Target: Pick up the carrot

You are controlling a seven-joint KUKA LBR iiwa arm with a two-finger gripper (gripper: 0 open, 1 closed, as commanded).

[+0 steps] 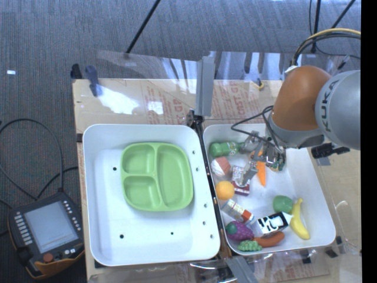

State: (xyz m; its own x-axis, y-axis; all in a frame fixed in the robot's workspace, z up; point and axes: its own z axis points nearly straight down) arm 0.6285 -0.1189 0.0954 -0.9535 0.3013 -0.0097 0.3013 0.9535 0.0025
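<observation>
- Fingers (266, 156) hanging over the upper middle of the right bin (321, 199), seemingly closing around the top of the carrot (261, 173), though too small and cluttered to say for certain.
- Carrot pointing down from the fingers, orange, sitting just right of a red-and-white packet (240, 177).
- Arm (312, 108) reaching in from the right, orange band bulging above the wrist.
- Lying in the right bin: a green item (222, 148) at the top left, a pale round piece (221, 167) below it, an orange (224, 190) lower still, a small bottle (237, 210) tilting beneath that.
- Resting along the near edge: purple grapes (240, 231), a red sausage-like piece (270, 239), a black-and-white box (274, 221).
- Sitting at the lower right: a lime (283, 204) touching a banana (300, 219).
- Lying in the left bin (100, 217): a green divided plate (157, 175), well apart from the carrot.
- Resting on the floor left of the worktop (135, 102): a control pendant (46, 234).
</observation>
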